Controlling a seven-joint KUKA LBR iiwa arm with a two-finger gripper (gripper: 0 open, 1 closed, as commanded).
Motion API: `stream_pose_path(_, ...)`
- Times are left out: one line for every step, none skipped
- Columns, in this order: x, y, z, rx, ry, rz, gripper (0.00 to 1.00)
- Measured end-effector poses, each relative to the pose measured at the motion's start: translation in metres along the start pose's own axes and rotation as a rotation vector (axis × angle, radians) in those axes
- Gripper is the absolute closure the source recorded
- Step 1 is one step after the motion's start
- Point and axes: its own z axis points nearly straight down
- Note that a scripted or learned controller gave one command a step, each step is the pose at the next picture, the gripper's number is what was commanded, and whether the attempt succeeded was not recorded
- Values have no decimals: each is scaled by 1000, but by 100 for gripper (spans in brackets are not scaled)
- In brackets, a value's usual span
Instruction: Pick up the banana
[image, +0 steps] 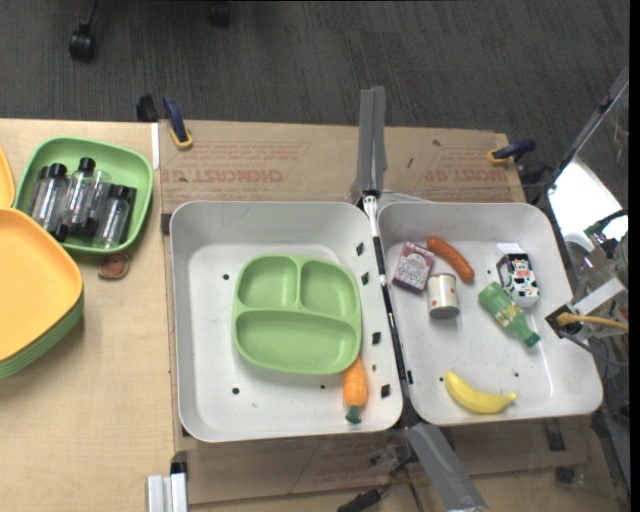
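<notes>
Likely light, stiff toy: the banana (479, 393) looked like smooth plastic, so slippery on its curved skin. It lay flat near the near edge of the right bin (570, 395), clear of the bottle (508, 312) and can (442, 296). Best grip, in my judgement: across the thick middle, square to its length. Jaws: couldn't tell how they stood, nor anything held.
</notes>
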Motion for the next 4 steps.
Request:
stream_pose_path(-8,-4,-11,-1,-1,217,100)
stream_pose_path(-19,-9,0,1,-3,210,100)
stream_pose_path(-19,-9,3,2,-2,-43,100)
stream_pose_path(-19,-9,2,0,-1,23,100)
